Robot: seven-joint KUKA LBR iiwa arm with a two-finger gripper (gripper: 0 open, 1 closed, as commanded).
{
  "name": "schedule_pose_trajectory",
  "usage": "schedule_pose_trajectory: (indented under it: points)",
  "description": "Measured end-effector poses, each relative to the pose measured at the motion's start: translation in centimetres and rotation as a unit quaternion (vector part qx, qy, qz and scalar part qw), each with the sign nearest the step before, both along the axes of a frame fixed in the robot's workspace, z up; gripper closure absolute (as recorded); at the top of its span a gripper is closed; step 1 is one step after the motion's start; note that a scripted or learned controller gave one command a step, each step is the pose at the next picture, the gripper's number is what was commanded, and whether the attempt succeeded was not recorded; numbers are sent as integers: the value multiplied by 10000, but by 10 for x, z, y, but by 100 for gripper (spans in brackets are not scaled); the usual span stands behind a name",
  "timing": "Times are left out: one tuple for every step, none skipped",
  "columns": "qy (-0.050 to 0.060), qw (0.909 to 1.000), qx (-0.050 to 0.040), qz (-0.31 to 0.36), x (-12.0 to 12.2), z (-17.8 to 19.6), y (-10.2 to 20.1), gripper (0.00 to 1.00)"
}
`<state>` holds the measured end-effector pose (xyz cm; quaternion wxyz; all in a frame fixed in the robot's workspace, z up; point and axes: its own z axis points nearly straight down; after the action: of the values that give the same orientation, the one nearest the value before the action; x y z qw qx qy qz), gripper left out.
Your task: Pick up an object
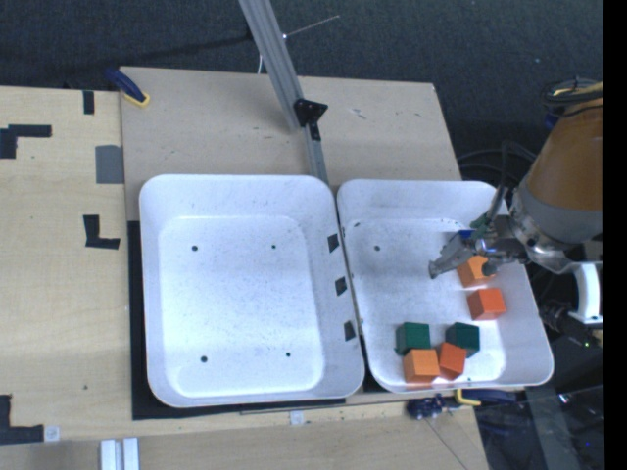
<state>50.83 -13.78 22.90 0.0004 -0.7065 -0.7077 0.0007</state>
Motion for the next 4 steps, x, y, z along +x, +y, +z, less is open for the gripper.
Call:
schedule_pose_trajectory:
  points:
    - [35, 10000, 9, -3, -2, -64, 3, 0]
    - [26, 10000, 4, -3, 0, -109, 0, 0]
    - [11, 10000, 12, 4, 1, -97, 1, 100]
    - [-23, 10000, -2, 0, 5, -55, -1, 100]
